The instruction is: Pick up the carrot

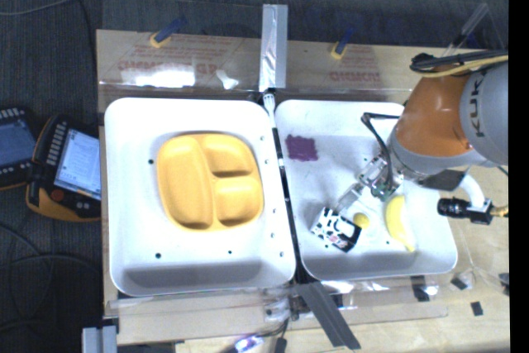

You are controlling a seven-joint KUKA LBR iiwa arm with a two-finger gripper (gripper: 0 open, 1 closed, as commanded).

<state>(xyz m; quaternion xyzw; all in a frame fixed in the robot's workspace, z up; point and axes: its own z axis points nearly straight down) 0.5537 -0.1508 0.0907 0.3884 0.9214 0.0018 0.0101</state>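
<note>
The black-and-white patterned object (333, 229) lies closest to the viewpoint, in the right bin (430, 264) near its front wall, with a small yellow piece (361, 220) touching its right side. Just to the right lies a curved yellow item (399, 224), banana-like in shape.

Step in hand, as judged: approach or search. The pincer (364, 183) hangs low over the middle of the right bin, just above the patterned object. Whether it is spread or pressed together cannot be told, and nothing is seen between its tips.

The carrot cannot be located with confidence. No item in the open part of the bin reads as a carrot, and the arm (434, 124) covers the bin's right rear area, where it may lie.

The next move calls for positive identification of the target before descent; the pincer stands nearest the patterned object and the banana-like item, so a wrong grasp is the main risk.

Other items – a purple patch (302, 148) sits toward the rear left of the right bin. The left bin (132, 260) holds a yellow divided tray (211, 180), well apart from the work area.
</note>
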